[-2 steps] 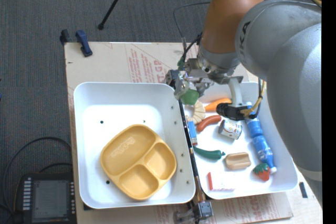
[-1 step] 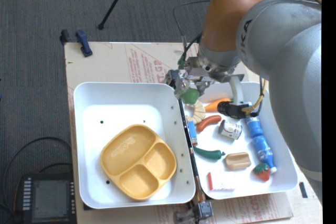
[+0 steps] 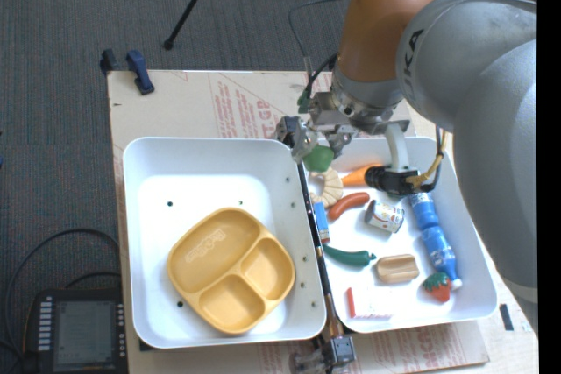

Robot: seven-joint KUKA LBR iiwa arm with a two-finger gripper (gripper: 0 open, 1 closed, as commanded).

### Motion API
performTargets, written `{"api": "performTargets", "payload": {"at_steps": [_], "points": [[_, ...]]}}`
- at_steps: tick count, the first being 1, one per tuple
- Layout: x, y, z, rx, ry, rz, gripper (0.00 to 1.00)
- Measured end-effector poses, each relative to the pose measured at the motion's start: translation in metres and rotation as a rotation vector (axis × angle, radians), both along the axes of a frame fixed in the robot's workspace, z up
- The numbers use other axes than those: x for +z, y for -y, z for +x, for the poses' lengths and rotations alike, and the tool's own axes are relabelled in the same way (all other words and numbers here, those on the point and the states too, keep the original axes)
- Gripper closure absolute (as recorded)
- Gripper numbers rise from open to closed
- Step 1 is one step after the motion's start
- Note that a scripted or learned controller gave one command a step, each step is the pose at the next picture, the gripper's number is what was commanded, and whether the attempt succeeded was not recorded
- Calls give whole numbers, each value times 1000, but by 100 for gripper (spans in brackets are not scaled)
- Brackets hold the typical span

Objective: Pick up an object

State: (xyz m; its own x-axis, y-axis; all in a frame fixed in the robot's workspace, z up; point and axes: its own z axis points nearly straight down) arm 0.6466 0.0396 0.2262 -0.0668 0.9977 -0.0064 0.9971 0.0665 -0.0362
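Pincer (image 3: 308, 144): positioned over the far left corner of the right bin (image 3: 478, 298), close to the wall shared with the left bin (image 3: 140, 188). A small green object (image 3: 320, 158) sits at the fingertips and appears to be clamped between them, so the pincer reads as closed on that item. Contact on both sides cannot be fully confirmed at this angle, and whether the item hangs clear of the bin floor or rests on it cannot be determined.

Step in hand, as judged: the grasp appears made, with the lift either just beginning or pending.

Other contents of the right bin: a pale ridged piece (image 3: 330, 186) just beneath the green item; an orange carrot (image 3: 355, 177) and a red sausage (image 3: 347, 205) nearer the centre; a small can (image 3: 384, 217); a blue bottle (image 3: 432, 232) along the right side; a green pepper (image 3: 347, 256), a bread-coloured piece (image 3: 396, 268) and a strawberry (image 3: 439, 286) toward the near edge. The left bin holds a yellow divided tray (image 3: 230, 269).

Next move, as judged: a straight vertical raise, keeping clear of the shared wall and the ridged piece below. The green item looks small and rounded, so slippage from the fingertips is the chief risk; the hold should be verified once it is visibly clear of the bin.
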Motion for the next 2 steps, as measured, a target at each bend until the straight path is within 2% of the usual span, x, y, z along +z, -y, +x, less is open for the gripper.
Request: {"api": "performTargets", "payload": {"at_steps": [2], "points": [[14, -2, 1, 15, -10, -2, 100]]}}
